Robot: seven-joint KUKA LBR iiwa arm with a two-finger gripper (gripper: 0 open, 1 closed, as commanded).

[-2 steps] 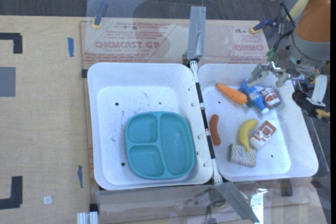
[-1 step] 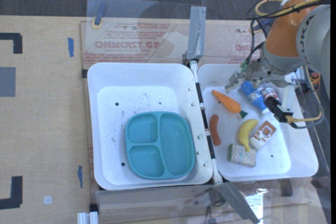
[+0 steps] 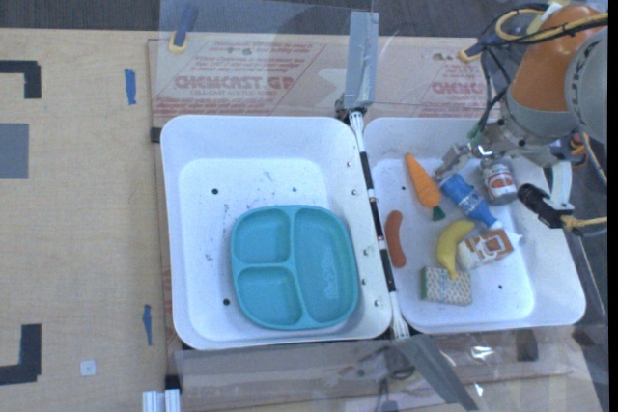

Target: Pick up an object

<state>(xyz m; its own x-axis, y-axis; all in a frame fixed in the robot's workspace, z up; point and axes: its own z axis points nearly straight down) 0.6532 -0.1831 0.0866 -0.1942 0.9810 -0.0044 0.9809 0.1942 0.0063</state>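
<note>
Carrot (image 3: 421, 180), banana (image 3: 450, 246) and labelled can (image 3: 499, 181), print unreadable, lie below the tool (image 3: 463, 154), grip perhaps unclear.

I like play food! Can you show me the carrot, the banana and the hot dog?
carrot (image 3: 421, 181), camera view, middle of its orange body.
banana (image 3: 450, 244), camera view, middle of its yellow curve.
hot dog (image 3: 395, 238), camera view, middle of its red length.

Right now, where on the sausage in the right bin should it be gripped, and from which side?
Probably the middle of the sausage, coming straight down from above. It lies flat and alone near the right bin's left wall, its long axis running away from the camera. Closing across its narrow width suits it; the carrot and banana lie apart from it.
</note>
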